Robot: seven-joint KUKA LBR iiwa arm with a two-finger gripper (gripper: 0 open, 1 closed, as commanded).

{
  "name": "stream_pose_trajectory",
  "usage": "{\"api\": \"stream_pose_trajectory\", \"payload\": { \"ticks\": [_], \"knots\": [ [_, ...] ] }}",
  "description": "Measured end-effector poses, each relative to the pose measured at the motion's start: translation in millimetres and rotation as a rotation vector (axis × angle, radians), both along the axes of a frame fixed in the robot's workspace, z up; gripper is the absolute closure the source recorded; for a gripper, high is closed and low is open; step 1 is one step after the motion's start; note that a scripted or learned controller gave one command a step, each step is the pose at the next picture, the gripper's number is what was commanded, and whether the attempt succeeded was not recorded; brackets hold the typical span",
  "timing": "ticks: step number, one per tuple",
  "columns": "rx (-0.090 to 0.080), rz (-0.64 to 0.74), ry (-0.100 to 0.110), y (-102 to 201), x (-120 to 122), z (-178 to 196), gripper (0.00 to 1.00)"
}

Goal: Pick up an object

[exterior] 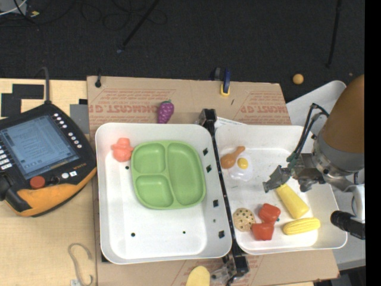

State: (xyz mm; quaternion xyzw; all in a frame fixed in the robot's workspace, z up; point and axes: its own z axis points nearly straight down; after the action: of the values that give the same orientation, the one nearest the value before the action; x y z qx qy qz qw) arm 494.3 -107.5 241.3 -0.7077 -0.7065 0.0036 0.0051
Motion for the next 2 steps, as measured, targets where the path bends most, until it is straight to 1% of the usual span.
{"api": "stream_pose_trajectory", "payload": {
  "ticks": [1,2],
  "knots": [
    [-0.002,0.002,-0.011,-0.3,2.1,4.9,0.00],
    [0.000,0.002,-0.003,-2.9,1.2,-58.9,0.00]
  ]
}}
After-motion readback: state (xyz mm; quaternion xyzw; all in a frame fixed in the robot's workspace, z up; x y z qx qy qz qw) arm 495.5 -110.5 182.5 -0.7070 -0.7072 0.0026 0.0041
